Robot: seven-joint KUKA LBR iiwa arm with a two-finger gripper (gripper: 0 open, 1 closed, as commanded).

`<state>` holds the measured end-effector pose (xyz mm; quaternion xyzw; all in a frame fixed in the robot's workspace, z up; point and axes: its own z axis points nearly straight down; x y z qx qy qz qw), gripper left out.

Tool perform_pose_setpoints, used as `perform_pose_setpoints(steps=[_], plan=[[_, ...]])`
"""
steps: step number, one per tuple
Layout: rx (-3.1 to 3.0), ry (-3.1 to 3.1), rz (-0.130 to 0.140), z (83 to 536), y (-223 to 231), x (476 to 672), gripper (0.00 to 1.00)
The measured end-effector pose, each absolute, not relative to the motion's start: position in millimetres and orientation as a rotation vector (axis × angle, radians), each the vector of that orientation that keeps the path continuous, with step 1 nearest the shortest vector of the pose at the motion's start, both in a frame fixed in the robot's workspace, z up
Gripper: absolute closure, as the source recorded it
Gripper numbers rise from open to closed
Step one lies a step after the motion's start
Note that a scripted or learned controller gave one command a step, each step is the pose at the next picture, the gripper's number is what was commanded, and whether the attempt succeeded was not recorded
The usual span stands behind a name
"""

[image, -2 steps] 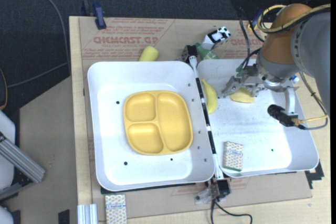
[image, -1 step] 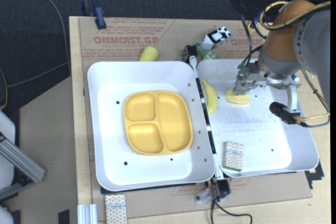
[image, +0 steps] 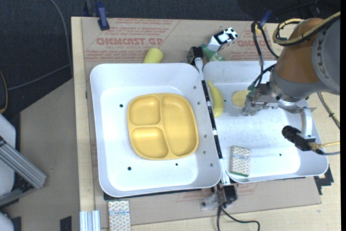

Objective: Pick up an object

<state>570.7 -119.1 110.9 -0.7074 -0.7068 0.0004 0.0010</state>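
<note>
Patterned packet [image: 119,215] lies below bins; bench board [image: 130,35] reads "CHEMCAST GP".

You saw two bins of smooth white plastic with a faint sheen, the left bin [image: 105,116] and the right bin [image: 270,162]. The yellow divided plate [image: 162,126] looked like smooth moulded plastic, softly glossy. Under the bins lay a board [image: 130,35] of matt brown cardboard with red print. The arm [image: 303,57] showed a satin orange band and dull grey casing, and the gripper [image: 254,105] looked like bare grey metal. The small packet [image: 240,161] seemed printed paper or foil.
</note>
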Motion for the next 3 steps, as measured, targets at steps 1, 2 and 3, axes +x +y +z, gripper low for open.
perform_pose_setpoints(steps=[1,2,3], plan=[[-2.223,-2.219,-0.001,120.9,-118.9,571.3,1.00],[-2.223,-2.219,-0.001,120.8,-118.9,571.2,0.00],[-2.221,-2.222,0.000,84.6,-112.9,650.1,0.00]])
